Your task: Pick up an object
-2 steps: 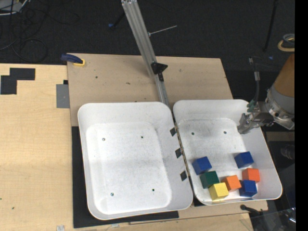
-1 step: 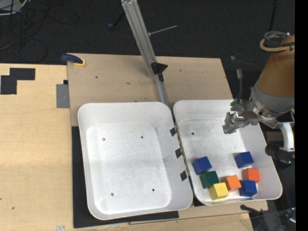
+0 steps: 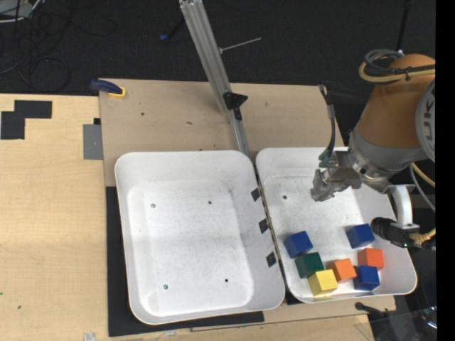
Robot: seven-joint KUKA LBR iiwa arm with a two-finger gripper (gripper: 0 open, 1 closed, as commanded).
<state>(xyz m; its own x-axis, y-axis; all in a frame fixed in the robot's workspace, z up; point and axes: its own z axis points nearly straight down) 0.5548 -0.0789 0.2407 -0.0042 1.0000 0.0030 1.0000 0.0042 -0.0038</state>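
My gripper (image 3: 323, 190) hangs over the middle of the right bin (image 3: 295, 163), with nothing visible between its fingers. Several small cubes lie in the near part of that bin. A blue cube (image 3: 298, 243) and a dark green cube (image 3: 309, 263) sit left of centre. A yellow cube (image 3: 323, 281) and an orange cube (image 3: 344, 268) lie near the front rim. Further right are another blue cube (image 3: 360, 234), a red-orange cube (image 3: 372, 258) and a blue cube (image 3: 367, 277) below it. All the cubes lie nearer the camera than the gripper.
The left bin (image 3: 142, 168) stands beside the right one, with black clips along the shared rim. A slanted aluminium rail (image 3: 210, 62) rises behind the bins. Wooden bench surface surrounds both bins.
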